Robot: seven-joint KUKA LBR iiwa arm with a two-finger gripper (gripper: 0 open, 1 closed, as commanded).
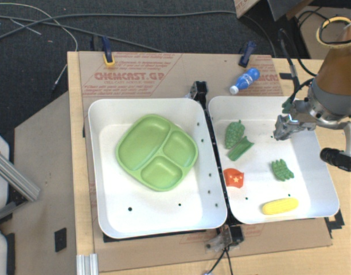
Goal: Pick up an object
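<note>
In the right bin [313, 153] lie a large green leafy toy [237, 139], a smaller green leafy toy [282, 169], a red piece with a yellow star [234, 178] and a yellow banana-shaped toy [280, 206]. My gripper [281, 129] hangs over the back of that bin, to the right of the large green toy and above the small one. Nothing is seen between its fingers.
A green divided plate [157, 152] lies in the left bin [106, 125]. A blue and white bottle [245, 81] rests on the cardboard behind the bins. Black clamps [199, 89] sit between the bins at back and front.
</note>
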